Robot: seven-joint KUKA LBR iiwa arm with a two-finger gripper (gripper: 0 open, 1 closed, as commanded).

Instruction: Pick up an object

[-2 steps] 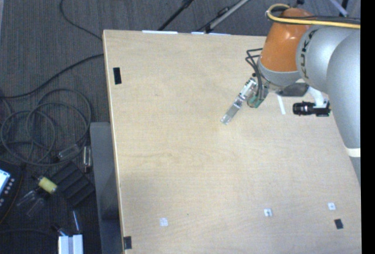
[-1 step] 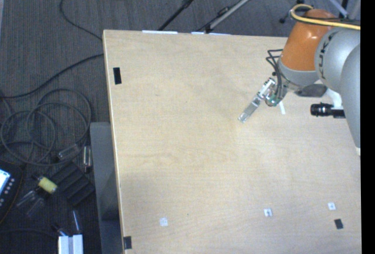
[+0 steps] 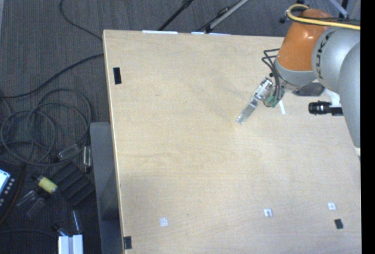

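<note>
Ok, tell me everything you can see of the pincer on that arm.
The pincer sits at the end of the grey arm, below the orange band, over the right half of the light wooden bench top. It looks slim and metallic, pointing down and to the left at a slant, with a greenish part and a white piece near its base. It is too small to tell whether anything touches it.
</note>
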